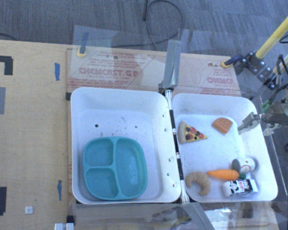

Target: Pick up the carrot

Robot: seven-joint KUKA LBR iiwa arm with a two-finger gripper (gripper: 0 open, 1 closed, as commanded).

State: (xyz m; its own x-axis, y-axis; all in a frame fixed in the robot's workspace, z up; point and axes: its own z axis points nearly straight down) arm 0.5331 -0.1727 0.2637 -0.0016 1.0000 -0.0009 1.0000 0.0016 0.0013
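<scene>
One carrot (223, 174) lies untouched low in the right bin (221, 102) | croissant (199, 182) just left of carrot, milk carton (238, 187) just right | gripper (249, 122) well above carrot, fingers apart, holding nothing | grasp not yet begun.

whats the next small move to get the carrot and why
Probably bring the gripper toward the near end of the right bin until it hangs above the carrot. It sits now at that bin's right rim, well short of the carrot, which lies flat, crowded by the croissant and the small carton, so a centred descent seems safest.
</scene>
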